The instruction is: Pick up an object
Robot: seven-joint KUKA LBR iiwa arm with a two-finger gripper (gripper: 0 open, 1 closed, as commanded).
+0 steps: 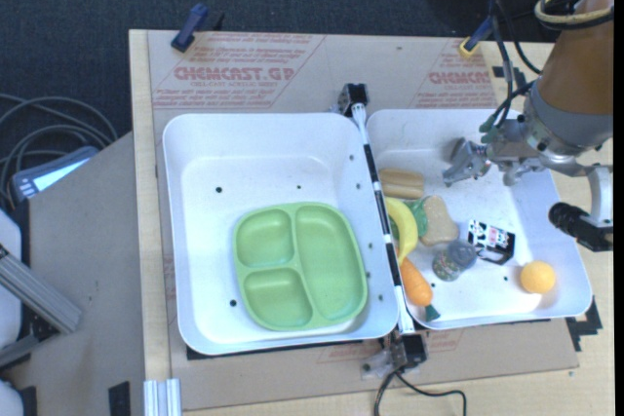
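The table [292, 63] carries 2 white bins side by side. The left bin [195, 151] holds a green plate [297, 265] with 3 sections. The right bin [565, 292] holds the loose things, gathered toward its left and middle: a tan roll [402, 183] near the divider, a banana [402, 226] just below it, a beige sponge [439, 221] touching the banana's right side, a carrot [416, 283] lower down by the divider, a small clear cup [452, 261] beside the carrot, a black and white box [490, 240] to the right of the cup, and an orange ball [537, 278] apart near the right wall. The tool [466, 161] hangs over the upper part of the right bin, above the roll and sponge. Nothing sits between its fingers; how wide they stand I cannot tell.
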